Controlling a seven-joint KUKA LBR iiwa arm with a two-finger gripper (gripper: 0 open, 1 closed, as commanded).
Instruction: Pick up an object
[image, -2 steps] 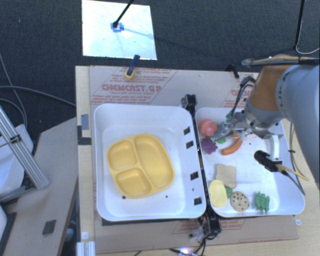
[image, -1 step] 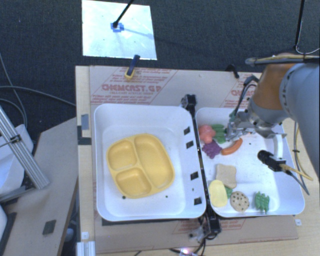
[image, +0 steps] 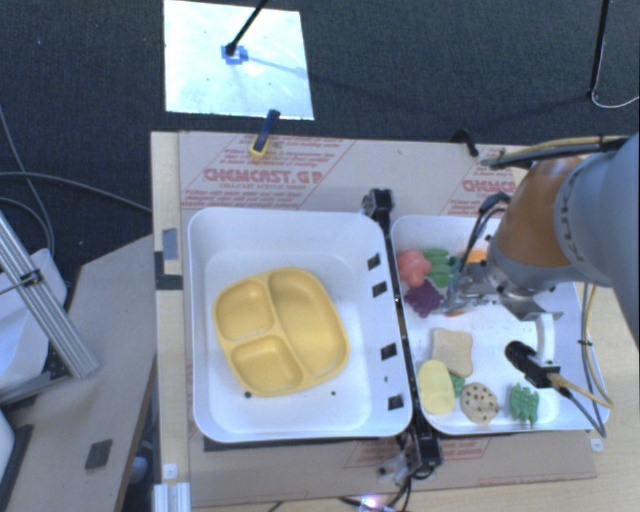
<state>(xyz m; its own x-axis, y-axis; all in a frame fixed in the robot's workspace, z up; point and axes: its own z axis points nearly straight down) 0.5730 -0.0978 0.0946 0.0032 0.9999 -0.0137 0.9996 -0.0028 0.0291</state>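
Camera view: arm (image: 560, 215) reaches low, gripper (image: 462, 297) beside purple toy (image: 424, 297).

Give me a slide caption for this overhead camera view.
KUKA arm's gripper low over toy food in the right bin; yellow divided tray sits in the left bin.

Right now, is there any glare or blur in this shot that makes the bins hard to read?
Camera view: the bright sheet at the top is washed out by glare; both white bins are evenly lit with soft shadows; the yellow divided plate is sharp; the gripper and the arm's wrist look slightly soft, and the small toy foods beside it lack fine detail.
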